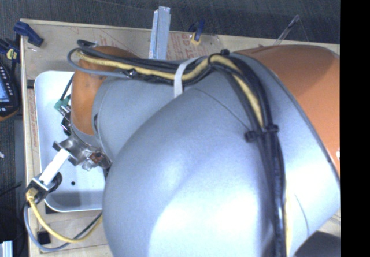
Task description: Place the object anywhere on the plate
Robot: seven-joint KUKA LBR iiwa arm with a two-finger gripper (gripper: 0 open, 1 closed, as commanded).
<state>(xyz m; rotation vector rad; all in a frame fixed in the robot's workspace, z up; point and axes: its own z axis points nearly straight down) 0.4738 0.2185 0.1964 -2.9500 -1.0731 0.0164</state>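
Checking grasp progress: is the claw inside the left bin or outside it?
Cannot tell. The grey arm covers most of the left bin, and only its wrist reaches over the bin.

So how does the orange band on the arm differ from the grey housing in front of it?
The orange band is small in view, over the left bin; the grey housing is huge, covering most of the bench. The orange band looks matte and darker; the grey housing shows soft highlights. Both are rounded, with the yellow-and-black cable bundle running across them.
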